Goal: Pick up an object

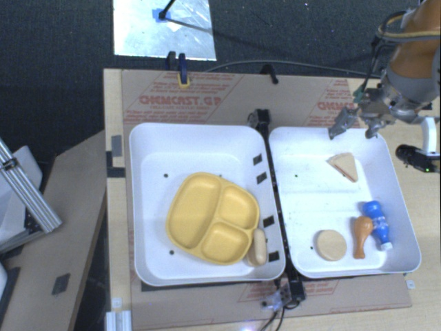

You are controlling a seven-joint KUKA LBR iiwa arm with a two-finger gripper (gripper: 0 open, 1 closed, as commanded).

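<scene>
My gripper (356, 125) hangs open above the far edge of the right bin (303, 150), its two fingers spread with nothing between them. Just below and a little left of it lies a tan wedge-shaped sandwich piece (344, 165). Nearer the front of that bin rest a blue bottle (376, 223), a brown drumstick (362, 234) and a round tan cookie (331, 245). In the left bin (151, 150) sits a yellow divided plate (213, 217) with a beige bread roll (258, 246) against its right side.
A black divider with clips (270, 178) runs between the two bins. The bins stand on a cardboard sheet (200, 95). A shiny metal sheet (163, 18) lies beyond the bench. An aluminium rail (27, 192) stands at the left.
</scene>
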